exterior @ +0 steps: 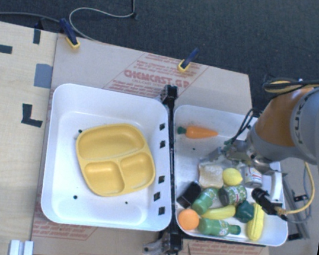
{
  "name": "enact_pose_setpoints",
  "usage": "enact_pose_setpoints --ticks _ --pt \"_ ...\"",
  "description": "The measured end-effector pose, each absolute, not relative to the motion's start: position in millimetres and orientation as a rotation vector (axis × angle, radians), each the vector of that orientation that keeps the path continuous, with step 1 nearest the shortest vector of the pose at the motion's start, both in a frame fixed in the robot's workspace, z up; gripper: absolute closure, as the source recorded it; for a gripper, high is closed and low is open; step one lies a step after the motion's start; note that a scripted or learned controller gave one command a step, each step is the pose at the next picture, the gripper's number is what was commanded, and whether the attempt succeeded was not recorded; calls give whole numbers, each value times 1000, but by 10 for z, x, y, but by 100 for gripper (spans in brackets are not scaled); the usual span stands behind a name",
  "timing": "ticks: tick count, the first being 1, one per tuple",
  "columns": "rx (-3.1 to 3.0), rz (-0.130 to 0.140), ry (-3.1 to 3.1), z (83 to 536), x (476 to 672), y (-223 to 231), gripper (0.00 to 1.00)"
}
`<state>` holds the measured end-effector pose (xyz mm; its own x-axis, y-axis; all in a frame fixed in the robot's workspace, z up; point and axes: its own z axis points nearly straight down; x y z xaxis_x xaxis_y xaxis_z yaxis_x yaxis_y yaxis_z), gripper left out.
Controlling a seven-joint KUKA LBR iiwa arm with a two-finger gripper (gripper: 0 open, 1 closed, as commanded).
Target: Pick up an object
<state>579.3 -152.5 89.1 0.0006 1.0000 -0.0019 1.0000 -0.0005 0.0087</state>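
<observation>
The arm (295, 124), grey with an orange band, is reaching in from the right over the right bin (233, 119), and its gripper (234, 155) is hanging low over the bin's middle, near the back of the toy food pile. Whether the fingers are spread or pressed together I cannot tell, since the wrist is covering them.

Just below the gripper, a tan bread slice (210, 175) and a yellow lemon (232, 177) are lying side by side, close to the gripper but not visibly between its fingers. A toy carrot (199, 133) is lying apart at the bin's far edge, to the gripper's left. Toward the front, a green can (233, 195), a banana (219, 212), an orange (188, 220), a green bottle (217, 227), a yellow corn cob (256, 223) and a black block (189, 194) are crowding together.

In the left bin (59, 156), a yellow divided plate (115, 159) is sitting near the centre.
</observation>
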Motion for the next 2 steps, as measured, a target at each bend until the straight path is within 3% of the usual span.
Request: enact_pose_setpoints --ticks 1,2 --pt "2225 -24 2243 840 6647 -1662 0" --pt "2218 0 2219 868 6047 -1988 0"
